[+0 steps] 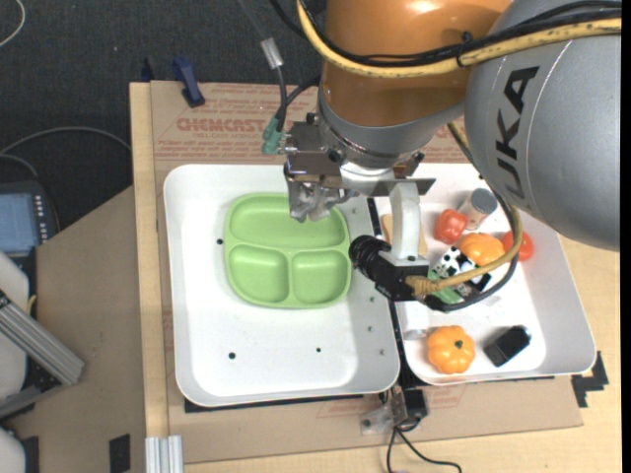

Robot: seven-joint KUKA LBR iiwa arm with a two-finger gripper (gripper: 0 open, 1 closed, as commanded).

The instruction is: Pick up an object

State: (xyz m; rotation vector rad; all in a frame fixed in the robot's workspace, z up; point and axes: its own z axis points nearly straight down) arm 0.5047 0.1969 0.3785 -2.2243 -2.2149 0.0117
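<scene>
The gripper (314,205) hangs over the green divided plate (288,252) in the left bin (197,294), at the plate's 12 o'clock rim; I cannot tell its state. The plate looks light, stiff, slick plastic: probably best pinched at the rim.

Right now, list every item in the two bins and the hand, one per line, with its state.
hand: low over the far compartment of the green divided plate, nothing seen between its fingers.
green divided plate: flat in the left bin, right way up.
small pumpkin: upright in the right bin, near its front edge.
black block: lying beside the small pumpkin, apart from it.
orange fruit: resting among the toys under the arm.
</scene>
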